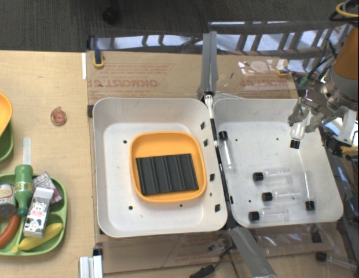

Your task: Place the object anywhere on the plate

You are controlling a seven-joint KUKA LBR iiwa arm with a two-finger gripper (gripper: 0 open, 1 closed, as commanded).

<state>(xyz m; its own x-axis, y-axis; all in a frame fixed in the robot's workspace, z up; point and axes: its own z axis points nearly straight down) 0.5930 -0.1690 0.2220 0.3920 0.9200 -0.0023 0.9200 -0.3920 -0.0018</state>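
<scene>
An orange plate (168,145) with a dark ridged insert (167,174) lies in the left white bin (110,172). Several clear tubes with black caps lie in the right bin (249,120), among them one (273,173) near its middle and one (224,153) along its left wall. My gripper (300,124) hangs over the right bin's upper right part, far from the plate. It is shut on another clear tube (296,134), which hangs from the fingers with its black cap pointing down, above the bin floor.
A metal divider (209,68) runs between the bins at the back. On the wooden bench at left stand a green tray (58,225) with toy food and part of a yellow bowl (0,116). Cables crowd the right edge by the arm (347,62).
</scene>
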